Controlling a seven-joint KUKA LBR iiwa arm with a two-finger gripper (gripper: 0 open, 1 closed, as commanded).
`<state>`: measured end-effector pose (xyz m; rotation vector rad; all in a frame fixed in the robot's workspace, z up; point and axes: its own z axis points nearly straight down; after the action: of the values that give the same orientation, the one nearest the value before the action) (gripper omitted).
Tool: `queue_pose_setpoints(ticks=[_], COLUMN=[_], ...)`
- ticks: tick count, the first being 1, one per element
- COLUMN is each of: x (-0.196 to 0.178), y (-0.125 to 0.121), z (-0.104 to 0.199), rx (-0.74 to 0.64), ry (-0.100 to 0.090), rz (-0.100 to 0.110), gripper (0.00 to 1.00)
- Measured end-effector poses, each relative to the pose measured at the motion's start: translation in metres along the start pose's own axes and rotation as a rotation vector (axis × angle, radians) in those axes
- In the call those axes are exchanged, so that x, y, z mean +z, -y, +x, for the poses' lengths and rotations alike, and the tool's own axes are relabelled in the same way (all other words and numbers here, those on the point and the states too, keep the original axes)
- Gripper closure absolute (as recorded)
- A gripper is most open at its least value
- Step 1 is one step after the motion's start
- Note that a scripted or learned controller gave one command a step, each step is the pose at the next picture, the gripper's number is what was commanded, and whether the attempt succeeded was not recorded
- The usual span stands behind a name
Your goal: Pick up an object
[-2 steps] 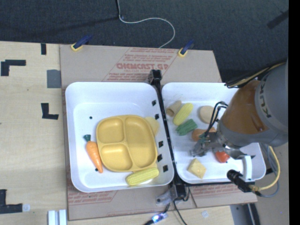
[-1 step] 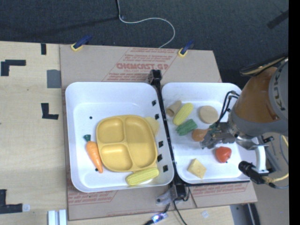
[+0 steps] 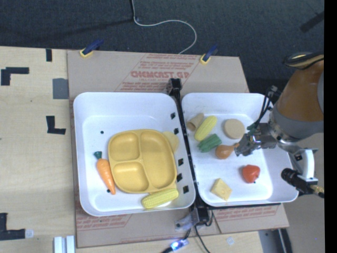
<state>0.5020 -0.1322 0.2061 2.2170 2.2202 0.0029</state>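
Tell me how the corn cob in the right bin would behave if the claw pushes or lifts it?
The corn cob looks rounded and long, so it would probably roll sideways when pushed. Its glossy toy-like surface suggests it is stiff, light and perhaps slippery. It touches the green vegetable, which may shift too.

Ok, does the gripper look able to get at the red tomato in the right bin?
Probably yes. The tomato lies apart from the cheese wedge, nothing over it, and the gripper hangs just above it in the right bin.
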Motion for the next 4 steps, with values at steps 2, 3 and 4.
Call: queue_pose_setpoints(ticks=[2,3,4], x=[-0.028,-0.019,-0.026], y=[-0.036,-0.064,-0.1], z=[0.043,0.084,0.12], rx=[-0.005,-0.005,-0.005], ry=[-0.003,-0.003,-0.002], rz=[0.003,0.005,0.003], gripper=[1.0,1.0,1.0])
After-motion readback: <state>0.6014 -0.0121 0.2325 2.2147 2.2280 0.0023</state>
